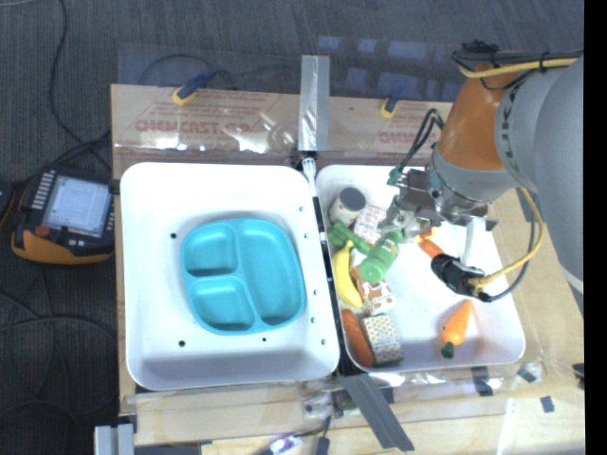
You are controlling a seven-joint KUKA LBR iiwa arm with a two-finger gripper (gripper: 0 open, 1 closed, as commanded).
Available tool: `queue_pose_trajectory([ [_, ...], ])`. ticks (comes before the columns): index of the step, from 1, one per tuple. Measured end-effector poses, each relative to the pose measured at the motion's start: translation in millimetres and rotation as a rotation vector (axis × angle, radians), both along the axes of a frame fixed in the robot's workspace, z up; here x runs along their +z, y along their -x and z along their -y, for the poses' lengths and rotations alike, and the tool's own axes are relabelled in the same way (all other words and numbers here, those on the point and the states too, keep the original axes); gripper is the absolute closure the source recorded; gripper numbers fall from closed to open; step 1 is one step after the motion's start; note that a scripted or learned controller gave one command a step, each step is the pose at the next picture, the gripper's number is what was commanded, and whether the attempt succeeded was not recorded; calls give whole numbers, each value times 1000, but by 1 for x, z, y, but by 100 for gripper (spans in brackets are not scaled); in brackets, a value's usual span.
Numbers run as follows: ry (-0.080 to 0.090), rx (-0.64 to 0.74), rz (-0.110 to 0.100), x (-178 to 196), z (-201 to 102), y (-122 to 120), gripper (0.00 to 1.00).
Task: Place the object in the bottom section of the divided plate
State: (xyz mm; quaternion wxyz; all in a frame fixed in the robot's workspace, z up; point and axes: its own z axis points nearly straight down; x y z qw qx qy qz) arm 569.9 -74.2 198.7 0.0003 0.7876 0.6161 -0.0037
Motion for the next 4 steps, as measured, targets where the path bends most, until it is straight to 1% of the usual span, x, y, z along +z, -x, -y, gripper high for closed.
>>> queue_pose_trajectory([
  [1, -2, 37, 0, -17, -62, -39, 100],
  [2, -5, 49, 3, -15, -142, 23, 100],
  [3, -4, 128, -3, -18, -144, 87, 100],
  [4, -1, -10, -1, 22, -247, 87, 100],
])
